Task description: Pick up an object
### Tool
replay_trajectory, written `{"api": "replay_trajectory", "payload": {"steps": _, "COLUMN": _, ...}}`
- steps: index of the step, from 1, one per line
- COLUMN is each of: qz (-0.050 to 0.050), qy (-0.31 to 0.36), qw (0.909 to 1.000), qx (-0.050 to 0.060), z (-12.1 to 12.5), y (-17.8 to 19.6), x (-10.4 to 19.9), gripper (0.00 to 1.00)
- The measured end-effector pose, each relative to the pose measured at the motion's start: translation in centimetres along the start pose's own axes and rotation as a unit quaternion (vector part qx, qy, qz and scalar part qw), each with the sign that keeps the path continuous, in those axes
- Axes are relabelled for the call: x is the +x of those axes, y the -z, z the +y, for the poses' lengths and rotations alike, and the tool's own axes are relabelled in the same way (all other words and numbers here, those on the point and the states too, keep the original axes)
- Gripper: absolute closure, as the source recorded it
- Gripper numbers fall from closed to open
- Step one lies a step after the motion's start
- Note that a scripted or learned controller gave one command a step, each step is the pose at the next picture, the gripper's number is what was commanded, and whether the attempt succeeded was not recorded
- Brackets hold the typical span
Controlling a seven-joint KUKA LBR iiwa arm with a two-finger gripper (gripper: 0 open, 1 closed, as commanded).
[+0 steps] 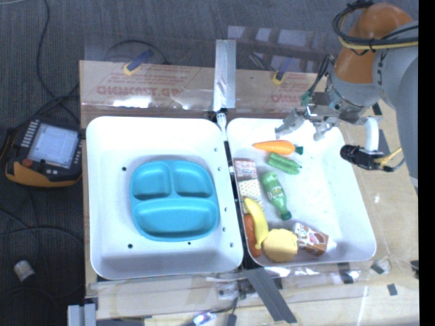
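Observation:
The right bin (340,202) holds the objects. An orange carrot (274,146) lies near its back, with a dark green vegetable (284,163) just in front of it. A green bottle (274,194), a checkered packet (246,177), a banana (257,217), a yellow fruit (279,245) and a brown carton (310,240) lie along the bin's left side and front. My gripper (302,129) hangs over the back of this bin, just behind and right of the carrot. It is open, with nothing between its fingers.
The left bin (109,182) carries a blue divided tray (175,199). A black cable fitting (359,155) sits at the right bin's right rim. A handheld pendant (44,151) lies left of the bins. Cardboard (156,87) stands behind them.

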State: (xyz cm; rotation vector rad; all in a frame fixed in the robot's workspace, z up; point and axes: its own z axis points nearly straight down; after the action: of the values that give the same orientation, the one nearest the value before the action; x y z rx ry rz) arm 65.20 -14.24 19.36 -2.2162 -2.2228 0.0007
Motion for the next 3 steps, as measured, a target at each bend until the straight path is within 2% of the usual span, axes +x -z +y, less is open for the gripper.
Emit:
{"api": "replay_trajectory", "payload": {"steps": 1, "qz": 0.0, "qy": -0.003, "qw": 1.0, "qx": 0.001, "z": -9.1, "y": -7.7, "x": 1.4, "gripper": 0.0}}
{"api": "replay_trajectory", "payload": {"steps": 2, "qz": -0.005, "qy": 0.01, "qw": 0.9999, "qx": -0.006, "z": -5.0, "y": -10.4, "x": 3.7, "gripper": 0.0}}
{"api": "replay_trajectory", "payload": {"steps": 3, "qz": -0.003, "qy": 0.01, "qw": 0.9999, "qx": -0.007, "z": -4.9, "y": -9.5, "x": 3.8, "gripper": 1.0}}
